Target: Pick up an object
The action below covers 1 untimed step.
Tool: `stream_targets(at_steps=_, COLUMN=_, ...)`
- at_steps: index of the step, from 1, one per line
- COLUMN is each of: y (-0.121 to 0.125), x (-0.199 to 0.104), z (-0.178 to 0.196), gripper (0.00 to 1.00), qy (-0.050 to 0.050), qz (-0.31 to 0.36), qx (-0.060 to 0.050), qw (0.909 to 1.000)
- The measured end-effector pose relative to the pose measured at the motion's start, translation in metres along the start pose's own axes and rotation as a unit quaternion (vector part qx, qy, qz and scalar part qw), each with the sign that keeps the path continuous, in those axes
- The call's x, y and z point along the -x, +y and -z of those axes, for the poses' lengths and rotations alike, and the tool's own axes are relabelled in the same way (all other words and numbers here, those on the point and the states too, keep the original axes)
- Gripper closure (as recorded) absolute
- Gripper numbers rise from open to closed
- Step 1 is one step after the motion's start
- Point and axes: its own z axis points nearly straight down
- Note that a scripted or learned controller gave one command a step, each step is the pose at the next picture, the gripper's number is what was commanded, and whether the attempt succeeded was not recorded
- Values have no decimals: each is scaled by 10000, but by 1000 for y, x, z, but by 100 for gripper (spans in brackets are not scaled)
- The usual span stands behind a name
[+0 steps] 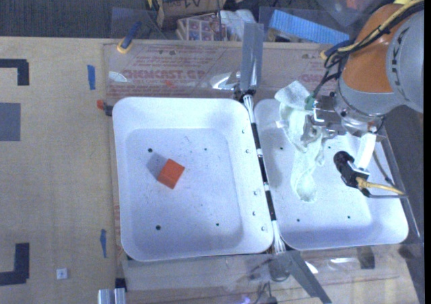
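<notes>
Gripping a pale cloth (300,135) over the right bin (337,228), gripper (315,126) clenched.

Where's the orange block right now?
The orange block lies in the left bin, left of its middle, on the bin floor. It is far from the gripper, which is over the right bin.

Grey arm (404,60), orange band, black and yellow cables.

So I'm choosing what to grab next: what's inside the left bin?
The left bin holds one orange block lying on its floor, left of centre, apart from the walls. Whatever is beneath the block is covered.
</notes>
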Motion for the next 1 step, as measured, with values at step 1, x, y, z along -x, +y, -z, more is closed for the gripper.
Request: stream_targets(at_steps=1, y=0, x=-63, z=1, gripper=100, qy=-3, qz=-693, qx=4, qw=9976)
